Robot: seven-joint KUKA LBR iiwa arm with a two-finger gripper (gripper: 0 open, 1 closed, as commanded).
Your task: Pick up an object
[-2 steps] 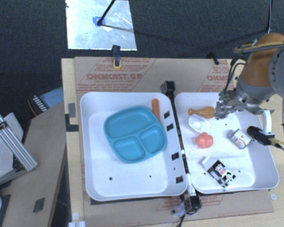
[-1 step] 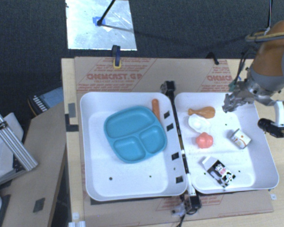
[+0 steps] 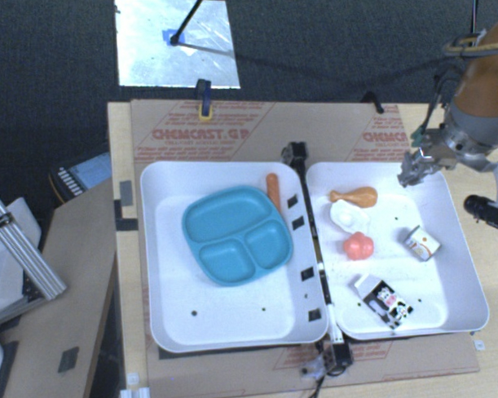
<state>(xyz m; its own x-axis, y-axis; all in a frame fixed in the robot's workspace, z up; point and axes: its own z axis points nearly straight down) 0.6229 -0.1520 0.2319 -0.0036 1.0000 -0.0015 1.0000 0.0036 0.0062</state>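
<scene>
The end effector (image 3: 413,170) hovered over the right bin's (image 3: 458,227) far edge; its grip state you couldn't tell. Approach step: next, descend onto the drumstick (image 3: 355,198).

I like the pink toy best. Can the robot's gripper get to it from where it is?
Probably yes. The gripper hangs over the right bin's far corner, and the pink toy lies in that same bin, open from above. The white piece beside it sits very close, which might crowd the grab.
</scene>
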